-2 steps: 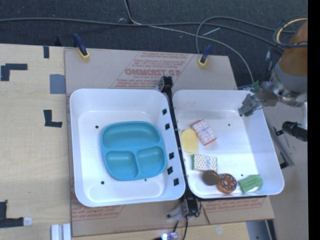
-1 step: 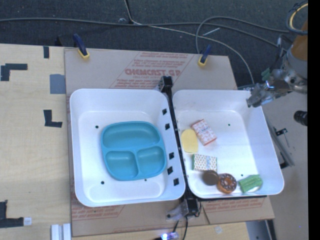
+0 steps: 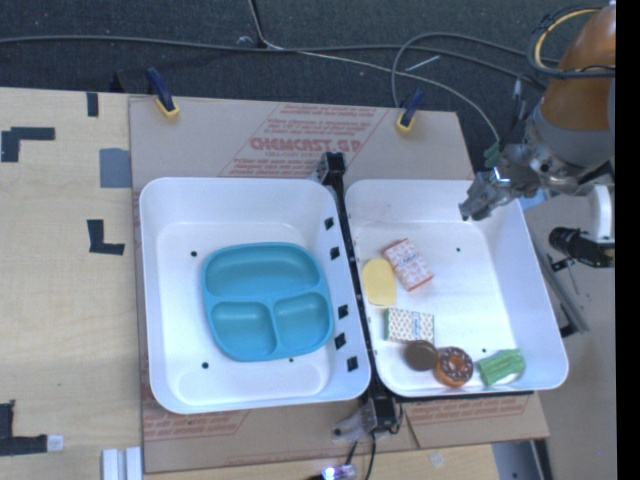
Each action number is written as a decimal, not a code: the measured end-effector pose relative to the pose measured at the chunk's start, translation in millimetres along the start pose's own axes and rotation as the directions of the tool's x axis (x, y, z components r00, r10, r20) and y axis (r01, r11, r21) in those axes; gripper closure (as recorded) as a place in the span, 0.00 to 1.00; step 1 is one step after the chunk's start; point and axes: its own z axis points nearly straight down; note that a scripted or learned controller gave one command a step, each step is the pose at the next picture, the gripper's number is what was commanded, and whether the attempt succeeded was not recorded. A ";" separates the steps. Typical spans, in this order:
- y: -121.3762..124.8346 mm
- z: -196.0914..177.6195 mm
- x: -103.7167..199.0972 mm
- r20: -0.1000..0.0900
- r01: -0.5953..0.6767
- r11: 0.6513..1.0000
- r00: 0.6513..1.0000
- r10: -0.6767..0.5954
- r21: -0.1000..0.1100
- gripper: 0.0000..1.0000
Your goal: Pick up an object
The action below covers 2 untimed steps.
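Note:
The right bin (image 3: 520,258) holds several small items: a pink and white carton (image 3: 408,264), a yellow piece (image 3: 379,282), a patterned packet (image 3: 411,324), a brown round piece (image 3: 420,355), a sprinkled donut (image 3: 453,367) and a green item (image 3: 501,366). My gripper (image 3: 478,203) hangs over the bin's back right corner, well away from the items, pointing down and to the left. Nothing shows between its fingers.
The left bin (image 3: 170,268) holds a blue divided tray (image 3: 267,300). A black divider (image 3: 345,268) with clips runs between the bins. Cables (image 3: 440,48) loop across the dark floor behind the bench. Two yellow clamps (image 3: 405,120) grip the cardboard at the back.

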 end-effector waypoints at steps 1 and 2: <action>6.7 14.9 57.7 -0.001 0.002 1.000 1.000 -0.002 0.000 1.00; 18.1 11.0 118.0 -0.001 0.003 1.000 1.000 -0.003 -0.002 1.00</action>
